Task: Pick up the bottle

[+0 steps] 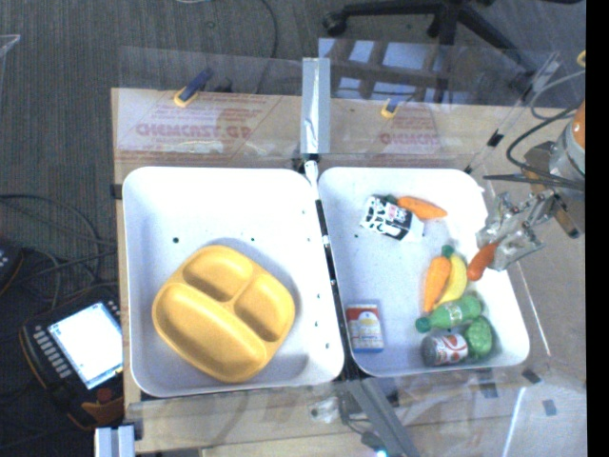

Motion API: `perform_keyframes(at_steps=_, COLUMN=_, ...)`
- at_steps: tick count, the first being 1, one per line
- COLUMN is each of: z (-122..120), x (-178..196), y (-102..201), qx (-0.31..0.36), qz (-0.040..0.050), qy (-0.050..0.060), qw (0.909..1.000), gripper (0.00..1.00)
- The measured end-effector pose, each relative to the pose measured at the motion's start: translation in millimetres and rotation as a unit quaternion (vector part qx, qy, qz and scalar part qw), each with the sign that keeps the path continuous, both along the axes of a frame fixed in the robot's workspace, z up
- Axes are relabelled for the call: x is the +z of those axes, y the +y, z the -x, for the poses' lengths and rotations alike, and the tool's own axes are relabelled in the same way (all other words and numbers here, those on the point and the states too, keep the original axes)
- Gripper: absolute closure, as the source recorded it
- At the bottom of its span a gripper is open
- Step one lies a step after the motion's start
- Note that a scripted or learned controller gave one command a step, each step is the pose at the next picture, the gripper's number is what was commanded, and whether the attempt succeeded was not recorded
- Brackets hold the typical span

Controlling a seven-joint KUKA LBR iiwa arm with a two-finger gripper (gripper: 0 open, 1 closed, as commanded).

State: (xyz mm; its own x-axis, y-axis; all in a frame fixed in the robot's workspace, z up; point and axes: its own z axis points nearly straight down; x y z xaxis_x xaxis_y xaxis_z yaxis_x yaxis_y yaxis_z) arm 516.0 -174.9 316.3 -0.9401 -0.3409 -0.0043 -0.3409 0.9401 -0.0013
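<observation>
Carpet [67,84], grey and ribbed, is spreading around the bench [238,127], with thin cables [238,8] looping across it at the top and the black legs of an office chair [428,17] standing at upper right. A handheld control pad [81,346] with a lit screen is lying on the floor at lower left. The bench top is showing pale wood with faded red lettering under clear sheeting, and a blue-and-yellow clamp [193,86] is sitting near its far edge.

Two white bins are sitting side by side. The left bin [152,208] is holding a yellow divided tray [224,312], turned upside down by the look of it. The right bin [495,284] is carrying the clutter: a black-and-white carton [385,217] with an orange carrot [422,207] touching it near the far wall, a small red-and-white packet [364,327] near the divider, and a cluster at the near right corner.

In that cluster the green bottle [452,311] is lying on its side, cap pointing left, just beside a second carrot [435,280] and a banana [456,276], with a red-and-silver can [445,348] and a green round item [481,336] just below it.

The gripper [509,231] is hanging over the right bin's right edge (the arm is reaching in from that side), apart from the bottle. An orange piece [481,260] is showing just at its lower tip, though whether the jaws are closing on it I cannot tell.
</observation>
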Motion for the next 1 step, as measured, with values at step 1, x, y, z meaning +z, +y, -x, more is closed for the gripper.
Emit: perform_keyframes(at_steps=1, z=14.2, x=-0.8, y=60.0, qx=-0.063, qz=-0.0010, qy=0.001, qw=0.9980, gripper=1.00)
